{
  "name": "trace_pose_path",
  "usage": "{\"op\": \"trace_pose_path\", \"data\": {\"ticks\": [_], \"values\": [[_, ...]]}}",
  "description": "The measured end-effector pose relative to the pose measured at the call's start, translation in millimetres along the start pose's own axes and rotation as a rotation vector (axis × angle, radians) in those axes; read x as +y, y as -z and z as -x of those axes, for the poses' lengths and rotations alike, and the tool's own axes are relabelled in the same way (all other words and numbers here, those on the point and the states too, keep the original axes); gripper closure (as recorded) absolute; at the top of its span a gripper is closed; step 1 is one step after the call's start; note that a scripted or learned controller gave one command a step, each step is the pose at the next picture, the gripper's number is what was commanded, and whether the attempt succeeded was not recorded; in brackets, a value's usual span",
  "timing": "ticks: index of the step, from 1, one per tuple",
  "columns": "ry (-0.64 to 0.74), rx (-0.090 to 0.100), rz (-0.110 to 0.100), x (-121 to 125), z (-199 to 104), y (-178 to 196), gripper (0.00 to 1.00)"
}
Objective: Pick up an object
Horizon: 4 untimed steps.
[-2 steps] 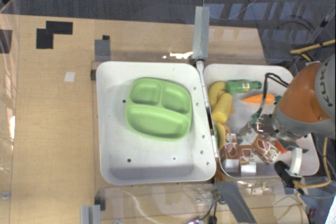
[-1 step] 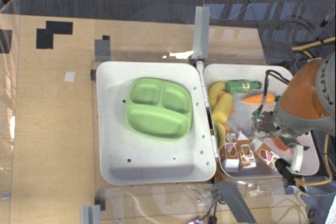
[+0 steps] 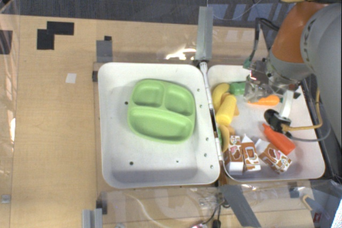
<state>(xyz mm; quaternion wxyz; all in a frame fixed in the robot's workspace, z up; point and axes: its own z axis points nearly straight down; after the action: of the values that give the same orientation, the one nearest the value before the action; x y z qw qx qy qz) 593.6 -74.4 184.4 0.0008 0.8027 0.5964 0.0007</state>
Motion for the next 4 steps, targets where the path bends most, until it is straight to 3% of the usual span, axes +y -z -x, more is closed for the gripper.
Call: {"op": "trace_pose_path", "data": {"ticks": [1, 2, 3, 4], "values": [[0.001, 0.000, 0.000, 0, 0, 0, 0.00], [0.113, 0.000, 0.009, 41, 59, -96, 0.00], [0.282, 0.001, -0.042, 89, 66, -96, 0.00], [0.306, -0.007, -0.031, 69, -7, -95, 0.00]]}}
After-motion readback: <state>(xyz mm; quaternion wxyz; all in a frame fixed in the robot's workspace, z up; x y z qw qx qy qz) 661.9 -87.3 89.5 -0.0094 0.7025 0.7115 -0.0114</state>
